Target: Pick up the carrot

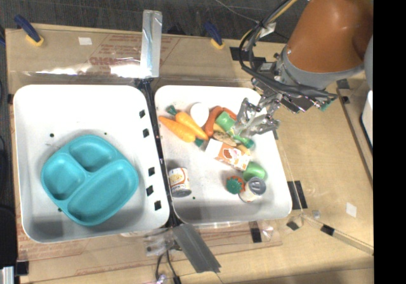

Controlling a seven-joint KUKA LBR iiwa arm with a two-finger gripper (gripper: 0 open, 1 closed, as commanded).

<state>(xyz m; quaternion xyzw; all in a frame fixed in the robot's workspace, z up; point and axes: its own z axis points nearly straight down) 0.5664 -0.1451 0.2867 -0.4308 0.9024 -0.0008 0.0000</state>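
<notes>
Two orange carrots lie in the right bin [209,203], near its upper left: one [189,124] with a green stub end and a longer one [176,129] just beside it. My gripper [250,125] hangs over the bin's upper right, its metal fingers pointing down and left at a cluster of toys. The fingers stand a little apart, and a green piece [225,122] sits right next to them. The carrots are a short way to the gripper's left, not touched by it.
The right bin also holds a white egg-like ball [199,111], a snack packet [231,154], a small can [179,182], a green cup [254,170] and a small jar [254,189]. The left bin [38,105] bears a teal divided plate [89,178].
</notes>
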